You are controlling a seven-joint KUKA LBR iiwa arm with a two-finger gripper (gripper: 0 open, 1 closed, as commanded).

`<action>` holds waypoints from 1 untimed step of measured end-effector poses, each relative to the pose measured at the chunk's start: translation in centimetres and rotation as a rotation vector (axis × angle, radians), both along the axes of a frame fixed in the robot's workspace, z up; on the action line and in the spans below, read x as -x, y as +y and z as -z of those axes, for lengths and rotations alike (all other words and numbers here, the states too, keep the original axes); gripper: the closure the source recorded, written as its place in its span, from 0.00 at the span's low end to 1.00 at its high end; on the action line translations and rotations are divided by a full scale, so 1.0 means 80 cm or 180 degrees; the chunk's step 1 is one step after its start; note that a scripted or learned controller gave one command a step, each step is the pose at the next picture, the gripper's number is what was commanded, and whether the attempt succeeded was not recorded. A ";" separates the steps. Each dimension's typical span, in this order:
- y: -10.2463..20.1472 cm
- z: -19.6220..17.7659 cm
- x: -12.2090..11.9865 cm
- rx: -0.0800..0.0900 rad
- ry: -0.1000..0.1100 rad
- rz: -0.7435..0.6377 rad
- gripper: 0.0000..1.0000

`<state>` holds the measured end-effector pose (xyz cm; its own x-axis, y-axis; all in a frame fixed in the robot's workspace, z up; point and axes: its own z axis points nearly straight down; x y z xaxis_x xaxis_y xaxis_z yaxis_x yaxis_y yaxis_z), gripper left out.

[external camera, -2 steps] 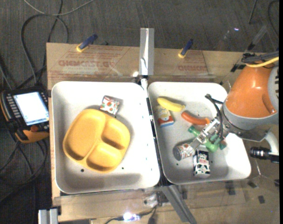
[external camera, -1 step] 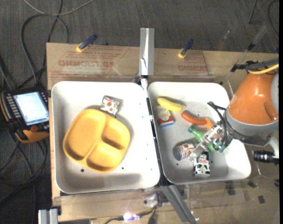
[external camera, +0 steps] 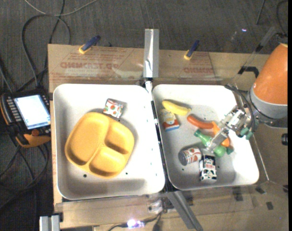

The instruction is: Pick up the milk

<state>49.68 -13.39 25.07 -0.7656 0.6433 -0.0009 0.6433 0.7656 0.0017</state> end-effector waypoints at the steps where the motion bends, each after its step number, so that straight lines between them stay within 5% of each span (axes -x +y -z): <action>1: -0.033 -0.052 0.015 0.0004 -0.0003 -0.0137 0.00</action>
<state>48.50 -16.03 29.26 -0.7926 0.6098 -0.0024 0.6098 0.7926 0.0014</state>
